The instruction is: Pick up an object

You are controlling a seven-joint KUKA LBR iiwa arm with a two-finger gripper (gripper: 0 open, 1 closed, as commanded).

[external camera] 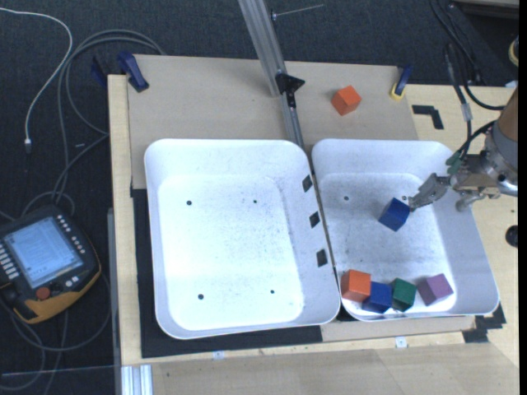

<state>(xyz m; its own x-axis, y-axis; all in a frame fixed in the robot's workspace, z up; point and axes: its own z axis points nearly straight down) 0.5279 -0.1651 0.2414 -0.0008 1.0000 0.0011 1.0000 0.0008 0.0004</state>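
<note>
Right now I am seeing my pincer point(418, 197) coming in from the right side, over the right bin point(466, 245). One thin finger point(430, 191) is pointing down and to the left, and its tip is touching the upper right corner of a blue cube point(395, 214). I cannot tell whether the pincer is spread or pressed together, and I cannot tell whether the cube is sitting between the fingers or only beside one of them. The blue cube is looking tilted, with one corner turned toward the bottom of the bin, near the middle of the bin floor.

Behind the pincer, the grey wrist point(494, 169) is hanging over the right wall of this bin.

Along the near edge of the same bin four more cubes are lying in a row, close together: an orange cube point(356, 285), a second blue cube point(380, 295), a green cube point(403, 292) and a purple cube point(436, 287). They are well apart from the pincer.

The left bin point(165, 179) is standing just beside the right one, touching it along the middle.

Farther back, one more orange block point(347, 99) is lying on the bench point(206, 97), outside both bins. A metal pole point(262, 35) is standing behind the bins. On the floor at the left a control tablet point(43, 257) is resting.
</note>
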